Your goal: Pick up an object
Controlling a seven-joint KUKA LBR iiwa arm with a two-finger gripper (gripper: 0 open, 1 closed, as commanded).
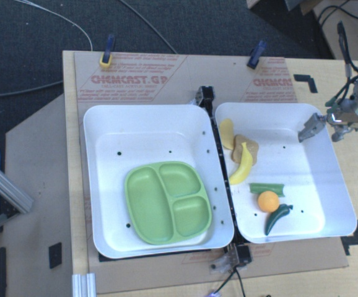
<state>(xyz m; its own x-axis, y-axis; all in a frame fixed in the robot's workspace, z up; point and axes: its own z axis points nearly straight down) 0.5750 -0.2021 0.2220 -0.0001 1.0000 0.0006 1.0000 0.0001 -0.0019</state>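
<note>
My gripper (325, 129) hangs over the right bin (327, 166), far edge, fingers spread, gripping nothing. Inside: one banana (243, 164), one orange (267, 201), two green pieces, two pale lumps I can't identify. Left bin (104, 141): one green divided plate (166, 201).

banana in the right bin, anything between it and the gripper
Nothing visible. The gripper hangs over the upper right corner of the right bin, and bare white floor runs from there to the banana by the bin's left wall. The orange ball lies nearer the camera, off that line.
</note>
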